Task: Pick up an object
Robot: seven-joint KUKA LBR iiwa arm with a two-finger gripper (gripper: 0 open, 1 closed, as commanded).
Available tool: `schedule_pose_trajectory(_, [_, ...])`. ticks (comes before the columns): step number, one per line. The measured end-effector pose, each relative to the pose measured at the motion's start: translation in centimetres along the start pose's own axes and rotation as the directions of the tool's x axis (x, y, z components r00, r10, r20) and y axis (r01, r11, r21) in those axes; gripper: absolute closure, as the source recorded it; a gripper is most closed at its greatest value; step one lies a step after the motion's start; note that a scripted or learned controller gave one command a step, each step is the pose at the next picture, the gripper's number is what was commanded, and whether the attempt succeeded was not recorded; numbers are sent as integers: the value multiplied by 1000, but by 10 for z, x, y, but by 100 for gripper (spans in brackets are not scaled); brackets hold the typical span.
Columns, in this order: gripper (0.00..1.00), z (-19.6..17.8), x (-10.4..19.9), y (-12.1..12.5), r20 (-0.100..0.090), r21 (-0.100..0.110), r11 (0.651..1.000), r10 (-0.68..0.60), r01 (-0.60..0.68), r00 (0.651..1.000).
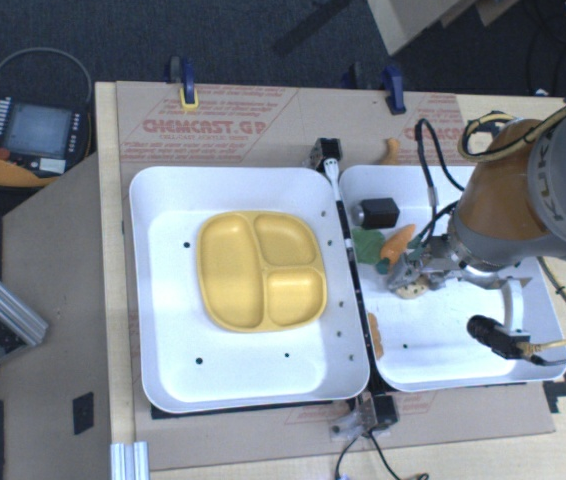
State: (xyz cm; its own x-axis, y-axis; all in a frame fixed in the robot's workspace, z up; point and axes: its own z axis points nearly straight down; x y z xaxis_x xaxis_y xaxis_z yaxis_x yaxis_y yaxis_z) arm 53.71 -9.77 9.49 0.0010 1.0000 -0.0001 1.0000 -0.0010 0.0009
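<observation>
- Gripper (415, 271) is low in the right bin (443, 363), near its left wall, with the arm coming in from the right; open or closed: cannot tell, as the tip is lost in clutter
- A pale speckled piece (408, 289) sits right at the gripper tip, on the near side of it and touching or nearly so; nothing can be seen to be held
- An orange carrot-shaped piece (399, 240) lies just beyond the tip, on the far-left side; its long axis runs on a diagonal, low end toward the bin divide and high end toward the arm
- A green piece (368, 245) lies against the carrot's low end, further left and close to the bin wall
- A black block (378, 211) is behind the green piece, toward the far-left corner of the bin
- Judgement: the pale piece is the nearest candidate, almost straight under the gripper; the carrot would need a short shift away and left, closing across its diagonal
- The left bin (163, 348) holds a yellow divided plate (261, 268), well apart from the gripper; both bins sit on the counter (263, 118)
</observation>
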Motion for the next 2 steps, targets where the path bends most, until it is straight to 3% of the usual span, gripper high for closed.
schedule_pose_trajectory(2, [100,-123,-3,-2,2,-7,1000,-1,1,1000])
